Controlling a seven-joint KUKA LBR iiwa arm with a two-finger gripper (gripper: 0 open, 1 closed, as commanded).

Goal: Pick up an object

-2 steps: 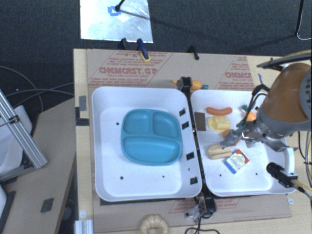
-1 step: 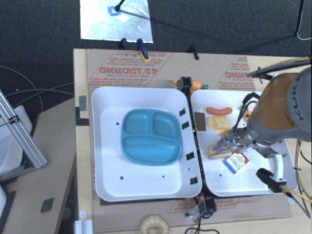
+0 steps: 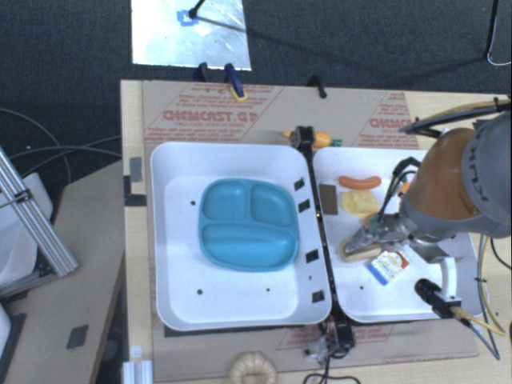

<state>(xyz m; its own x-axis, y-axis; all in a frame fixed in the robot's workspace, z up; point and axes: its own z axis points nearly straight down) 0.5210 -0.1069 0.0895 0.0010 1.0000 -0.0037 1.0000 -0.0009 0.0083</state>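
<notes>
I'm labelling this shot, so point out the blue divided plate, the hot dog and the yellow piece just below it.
blue divided plate (image 3: 246, 224): camera view, on the ridge between its compartments.
hot dog (image 3: 360, 182): camera view, middle of its length.
yellow piece (image 3: 359, 203): camera view, centre of its top face.

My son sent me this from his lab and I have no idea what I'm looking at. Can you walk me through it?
One camera fixed above a bench looks down at a slant. On the bench sit two shallow white bins side by side. The left bin holds a blue divided plate. The right bin holds small toy-like items: a sausage, a yellow piece, a tan object and a small blue, white and red packet. The grey and orange shape reaching in from the right is a robot arm. Its jaws are low over the tan object; I cannot tell whether anything is grasped.
</notes>
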